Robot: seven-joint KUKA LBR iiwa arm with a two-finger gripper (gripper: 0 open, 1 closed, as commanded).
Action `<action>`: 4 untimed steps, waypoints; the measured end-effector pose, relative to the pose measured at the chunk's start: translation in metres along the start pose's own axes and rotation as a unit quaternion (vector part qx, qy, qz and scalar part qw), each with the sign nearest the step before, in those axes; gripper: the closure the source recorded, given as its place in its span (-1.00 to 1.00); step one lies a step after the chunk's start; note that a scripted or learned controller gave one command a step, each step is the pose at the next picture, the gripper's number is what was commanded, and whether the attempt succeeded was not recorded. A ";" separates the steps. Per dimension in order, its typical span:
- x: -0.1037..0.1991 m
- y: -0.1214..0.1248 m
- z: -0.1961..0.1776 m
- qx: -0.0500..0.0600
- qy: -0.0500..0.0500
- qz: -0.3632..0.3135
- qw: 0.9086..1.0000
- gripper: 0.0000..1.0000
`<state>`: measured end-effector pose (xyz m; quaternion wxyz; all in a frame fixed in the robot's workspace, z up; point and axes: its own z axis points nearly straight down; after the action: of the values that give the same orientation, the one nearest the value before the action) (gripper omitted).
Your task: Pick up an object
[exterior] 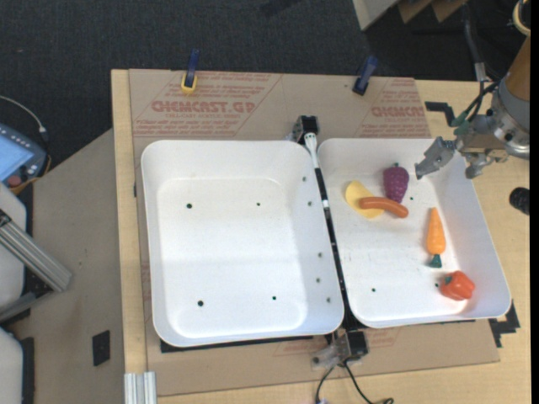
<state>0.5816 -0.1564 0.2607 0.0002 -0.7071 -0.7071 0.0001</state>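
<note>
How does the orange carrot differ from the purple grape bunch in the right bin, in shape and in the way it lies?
The carrot is long and thin, tapering upward from a small green end; the grape bunch is short and rounded. The carrot is orange, the grape bunch dark purple. The carrot lies alone near the bin's right side, while the grape bunch sits farther back, close to a yellow piece and an orange sausage. Both rest on the floor of the right bin.

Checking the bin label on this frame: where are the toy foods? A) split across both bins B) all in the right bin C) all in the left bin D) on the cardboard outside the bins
B: the purple grapes, the yellow piece, the sausage, the carrot and the red pepper all lie inside the right bin.
</note>
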 end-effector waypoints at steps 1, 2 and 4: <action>0.003 -0.023 0.110 0.006 0.002 0.001 1.000 -1.00; 0.033 -0.077 0.179 0.003 0.002 0.001 1.000 -1.00; 0.063 -0.021 0.176 -0.001 0.000 0.000 1.000 -1.00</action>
<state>0.5608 -0.0933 0.0848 -0.0007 -0.7071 -0.7072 -0.0004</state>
